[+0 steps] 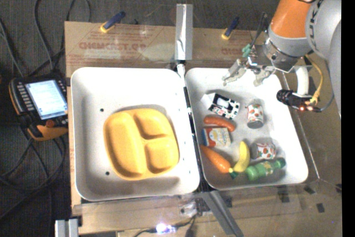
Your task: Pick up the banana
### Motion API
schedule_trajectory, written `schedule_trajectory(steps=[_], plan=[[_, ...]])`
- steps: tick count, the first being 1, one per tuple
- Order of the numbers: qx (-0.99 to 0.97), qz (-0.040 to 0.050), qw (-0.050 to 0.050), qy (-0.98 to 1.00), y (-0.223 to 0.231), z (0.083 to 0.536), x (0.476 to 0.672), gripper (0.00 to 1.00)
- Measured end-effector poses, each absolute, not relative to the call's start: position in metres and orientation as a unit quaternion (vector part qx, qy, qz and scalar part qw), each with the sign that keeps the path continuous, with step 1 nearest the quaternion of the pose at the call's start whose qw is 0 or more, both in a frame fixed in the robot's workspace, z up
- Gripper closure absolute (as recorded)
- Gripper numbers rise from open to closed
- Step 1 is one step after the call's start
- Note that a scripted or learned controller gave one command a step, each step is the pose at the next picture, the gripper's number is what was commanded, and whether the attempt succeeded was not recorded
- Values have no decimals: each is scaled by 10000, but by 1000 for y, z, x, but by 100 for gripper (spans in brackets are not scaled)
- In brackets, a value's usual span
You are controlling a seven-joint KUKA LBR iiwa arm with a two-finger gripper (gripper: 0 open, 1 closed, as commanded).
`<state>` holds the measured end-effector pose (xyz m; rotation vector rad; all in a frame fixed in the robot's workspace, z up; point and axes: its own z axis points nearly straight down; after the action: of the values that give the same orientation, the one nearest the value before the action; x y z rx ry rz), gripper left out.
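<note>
Black handheld pendant [40, 100] with a lit screen, lying off the left edge of the worktop [127, 44], probably parked there within an operator's reach.

Left bin [83, 86]: shallow, white. Holds one yellow compartment tray [143, 143], lying flat near the bin's middle, its compartments bare.

Divider: a grey upright strip [183, 33] stands at the far end of the seam between the two bins.

Right bin [291, 144]: shallow, white, holding the loose items, crowded toward its near half.
- Black-and-white printed carton [224, 105], far left of the group.
- Red sausage-shaped piece [219, 122], just beneath the carton.
- Small orange-and-white packet [217, 137], touching the sausage piece.
- Carrot [215, 159], orange, lying slantwise at the near left.
- Banana [242, 156], yellow, small, the task's item. Lies near the front of the right bin, wedged between the carrot on its left and a green bottle [264, 169] on its right, seemingly touching both. Such crowding would likely make a clean grasp awkward.
- Two white cans with red markings: one [254, 114] farther back, one [264, 150] just above the bottle.

Gripper [247, 72]: hangs over the far edge of the right bin, well apart from the banana. Fingers spread wide, nothing between them; judged to be in the approach stage, grasp not yet made.

Arm [302, 8]: grey with orange band, entering from the right.
</note>
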<state>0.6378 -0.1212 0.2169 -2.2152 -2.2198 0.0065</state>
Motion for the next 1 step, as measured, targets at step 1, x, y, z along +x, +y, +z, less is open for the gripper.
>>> schedule_trajectory(steps=[1], plan=[[-6370,17,33,-7708,-122,136,593,0]])
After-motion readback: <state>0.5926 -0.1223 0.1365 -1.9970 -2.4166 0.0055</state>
